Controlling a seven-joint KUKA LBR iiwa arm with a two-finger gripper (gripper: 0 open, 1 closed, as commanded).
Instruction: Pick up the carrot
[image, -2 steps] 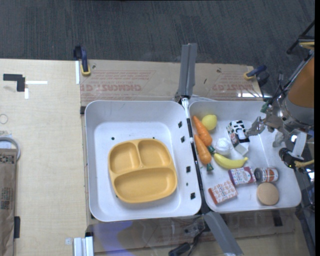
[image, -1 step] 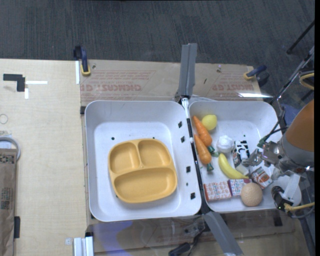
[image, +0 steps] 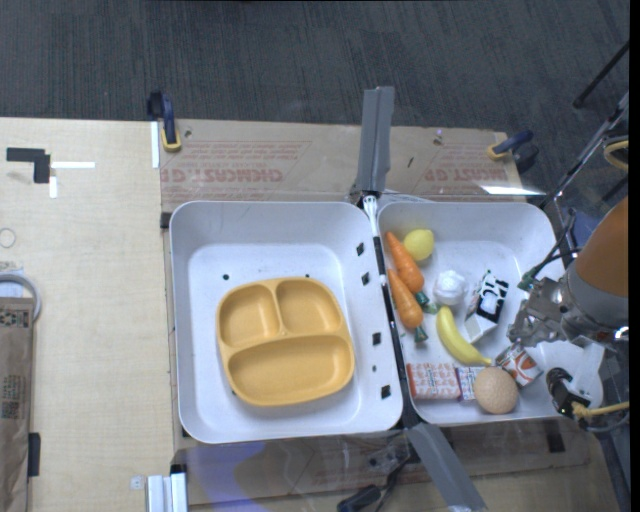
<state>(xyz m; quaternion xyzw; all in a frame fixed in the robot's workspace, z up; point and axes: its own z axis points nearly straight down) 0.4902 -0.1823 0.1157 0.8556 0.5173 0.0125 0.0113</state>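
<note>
A: Where is the carrot (image: 404, 280)?

B: In the right bin (image: 535, 215), lying along its left wall, just beside a lemon (image: 419, 243) and a banana (image: 458, 339).

A: And the pincer (image: 532, 325)?

B: Over that bin's right side, near a small carton (image: 520, 364) (well apart from the carrot). Perhaps open, but I cannot tell.

A: The left bin (image: 190, 300)?

B: It holds a yellow divided plate (image: 285, 340).

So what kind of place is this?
Probably a robot lab bench: two white bins clamped to a board, toy food like a carrot and banana, and an arm reaching in.
</note>
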